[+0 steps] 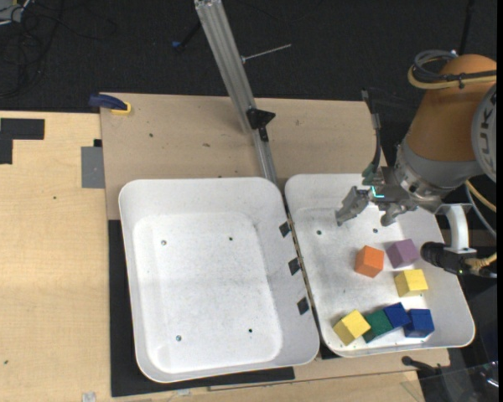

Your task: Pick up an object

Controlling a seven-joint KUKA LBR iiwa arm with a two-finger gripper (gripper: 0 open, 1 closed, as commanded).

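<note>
The task looks to be in its approach step: the gripper (370,208) hangs over the upper part of the right bin (335,193), with its 2 fingers spread apart and nothing between them, so no object is picked up yet; it touches none of the blocks. The nearest candidates lie below it in the same bin, the orange block (369,260) and just beside it the purple block (401,251); I judge the next move must bring the released fingers down around 1 of them, centred, before closing; the yellow, green and blue blocks near the lower rim sit crowded together and seem harder to grasp.
</note>
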